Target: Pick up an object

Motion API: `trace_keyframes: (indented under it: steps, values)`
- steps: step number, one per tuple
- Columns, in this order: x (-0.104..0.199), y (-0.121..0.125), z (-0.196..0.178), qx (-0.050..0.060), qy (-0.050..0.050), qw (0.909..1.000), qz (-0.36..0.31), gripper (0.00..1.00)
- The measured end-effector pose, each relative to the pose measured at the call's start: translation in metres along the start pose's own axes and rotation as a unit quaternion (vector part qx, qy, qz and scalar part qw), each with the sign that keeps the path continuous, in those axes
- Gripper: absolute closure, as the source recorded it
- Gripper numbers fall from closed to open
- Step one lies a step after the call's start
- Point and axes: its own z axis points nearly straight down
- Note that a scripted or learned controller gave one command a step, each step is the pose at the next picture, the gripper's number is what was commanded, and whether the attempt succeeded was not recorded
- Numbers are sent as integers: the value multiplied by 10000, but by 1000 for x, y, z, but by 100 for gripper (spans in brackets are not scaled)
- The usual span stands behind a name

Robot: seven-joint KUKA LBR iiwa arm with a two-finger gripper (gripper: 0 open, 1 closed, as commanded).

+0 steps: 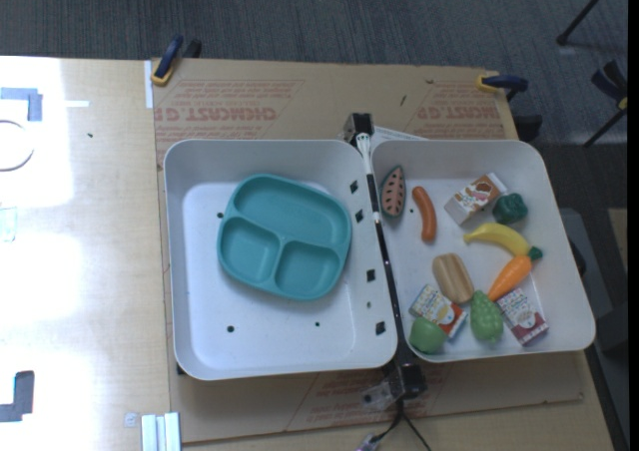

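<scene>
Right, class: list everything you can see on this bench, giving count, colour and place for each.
Bins: 2, white, side by side on cardboard.
Divided plate: 1, teal, left bin.
Watermelon slice: 1, red and green, right bin, far left.
Sausage: 1, orange-red, beside the slice.
Small cartons: 3, white and red, one far, two near.
Banana: 1, yellow, right bin middle.
Carrot: 1, orange, below the banana.
Dark green vegetable: 1, far right.
Tan bread-like piece: 1, middle.
Light green items: 2, near edge.
Clamps: 2, blue and yellow, cardboard's far corners.
</scene>
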Motion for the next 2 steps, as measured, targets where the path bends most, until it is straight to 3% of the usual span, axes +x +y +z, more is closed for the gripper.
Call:
trace_keyframes:
  steps: [1, 2]
  values:
    - [0, 0, 0, 2, 0, 10000, 1, 0]
    - [-13, 40, 120, 39, 28, 10000, 31, 0]
